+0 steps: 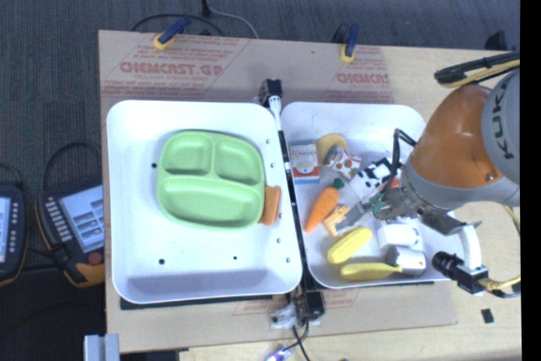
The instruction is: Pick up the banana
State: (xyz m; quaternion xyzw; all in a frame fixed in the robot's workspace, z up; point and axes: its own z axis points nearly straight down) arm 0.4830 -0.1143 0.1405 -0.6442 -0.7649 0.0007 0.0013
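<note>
We are seeing the gripper hanging low over the right bin, its state hidden from us. The banana is lying just beside it, toward the bin's front wall.

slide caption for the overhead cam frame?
KUKA arm's gripper reaches into the right bin above the banana; green plate sits left.

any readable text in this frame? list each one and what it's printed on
"CHEMCAST GP" in red, on the brown board under the bins, left of centre.
Same red print on the board's right part, partly cut off by the right bin; not fully readable.
"KU" on the grey arm, letters cut by the frame edge.
Small carton in the right bin: print too small to read.
Handheld pendant at left: screen too blurred to read.
</note>
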